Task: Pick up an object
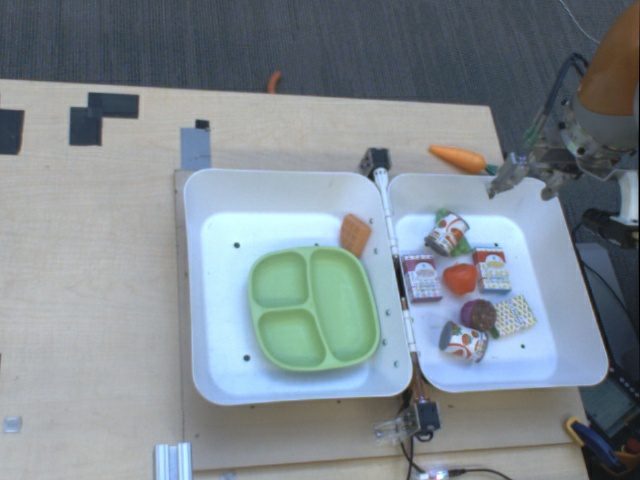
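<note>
- The pick looks barely begun, judging by the scene: the gripper [524, 176] sits at the upper right of the frame, over the far rim of the right bin [580, 298], with nothing between its two fingers, which stand spread apart and released.
- Every candidate object lies loose in the bins, so reaching, closing and lifting are all left to do.
- The right bin holds a cluster near its middle: a small printed can [446, 233] lying tilted, two red-and-white cartons [420, 277] and [491, 270], a smooth round red tomato-like piece [460, 279] between them, a dark purple lump [480, 314], a patterned packet [515, 316] touching it, and a second printed can [463, 342] at the lower end.
- These pieces crowd one another, several touching, which would likely make a clean grasp awkward.
- The left bin [200, 298] bears a pale green plate [314, 309] with three compartments, glossy and rounded, and a small orange wedge [354, 233] just beside its upper right corner.
- An orange carrot [458, 158], tapered and smooth, lies on the wooden bench [90, 288] beyond the bins, near the gripper.
- Both bins are shallow, white, hard-looking plastic with rounded corners.
</note>
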{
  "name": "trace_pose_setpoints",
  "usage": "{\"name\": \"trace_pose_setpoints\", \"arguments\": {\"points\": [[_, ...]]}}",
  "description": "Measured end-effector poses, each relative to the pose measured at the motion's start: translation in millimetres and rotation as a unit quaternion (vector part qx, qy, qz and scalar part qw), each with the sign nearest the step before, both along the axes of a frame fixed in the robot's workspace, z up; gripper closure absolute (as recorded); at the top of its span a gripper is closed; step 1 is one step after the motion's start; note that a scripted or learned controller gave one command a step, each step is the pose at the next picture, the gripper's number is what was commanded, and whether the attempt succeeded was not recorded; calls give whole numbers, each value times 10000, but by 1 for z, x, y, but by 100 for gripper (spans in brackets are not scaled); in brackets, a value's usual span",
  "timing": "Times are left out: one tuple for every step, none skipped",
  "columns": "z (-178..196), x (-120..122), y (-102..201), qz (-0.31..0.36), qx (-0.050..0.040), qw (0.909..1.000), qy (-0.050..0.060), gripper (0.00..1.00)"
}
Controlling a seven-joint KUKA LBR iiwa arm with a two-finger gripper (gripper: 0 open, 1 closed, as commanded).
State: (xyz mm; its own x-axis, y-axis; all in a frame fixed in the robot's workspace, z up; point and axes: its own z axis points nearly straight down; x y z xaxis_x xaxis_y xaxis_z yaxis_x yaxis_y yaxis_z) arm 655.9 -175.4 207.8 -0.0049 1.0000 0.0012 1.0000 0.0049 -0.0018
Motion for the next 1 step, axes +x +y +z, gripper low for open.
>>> {"name": "trace_pose_setpoints", "arguments": {"points": [[-91, -79, 27, -10, 3, 10000, 14, 0]]}}
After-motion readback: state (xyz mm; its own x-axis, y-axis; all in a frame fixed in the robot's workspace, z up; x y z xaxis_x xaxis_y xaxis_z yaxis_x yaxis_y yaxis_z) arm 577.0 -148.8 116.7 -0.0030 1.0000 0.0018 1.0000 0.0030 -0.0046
